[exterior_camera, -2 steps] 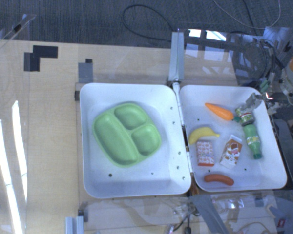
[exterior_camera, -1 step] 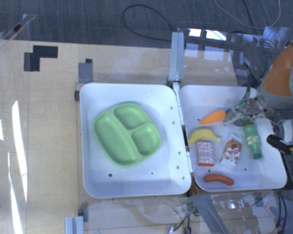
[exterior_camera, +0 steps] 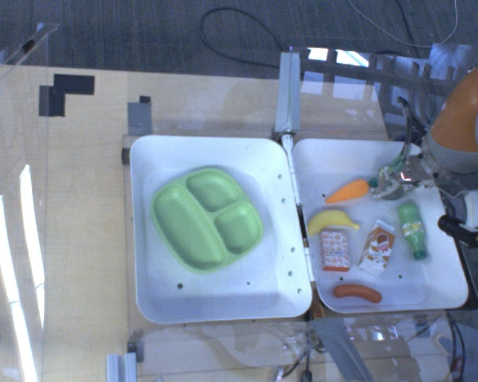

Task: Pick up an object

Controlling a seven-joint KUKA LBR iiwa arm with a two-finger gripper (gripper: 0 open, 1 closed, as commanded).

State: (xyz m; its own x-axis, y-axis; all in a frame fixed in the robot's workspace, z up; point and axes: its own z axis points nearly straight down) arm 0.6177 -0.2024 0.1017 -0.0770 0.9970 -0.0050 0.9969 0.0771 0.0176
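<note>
Nearby, claw (exterior_camera: pixel 390 178), carrot (exterior_camera: pixel 348 191), unreadable carton (exterior_camera: pixel 378 247)

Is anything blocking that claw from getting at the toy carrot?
Nothing visible does. The gripper sits right at the leafy end of the carrot in the right bin, with no item between them. The banana and the green bottle lie apart from it, nearer the camera.

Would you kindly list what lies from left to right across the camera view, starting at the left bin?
Green divided plate → banana → pink snack packet → carrot → juice carton → green bottle. The sausage overlaps several of these, so it is left out.
</note>
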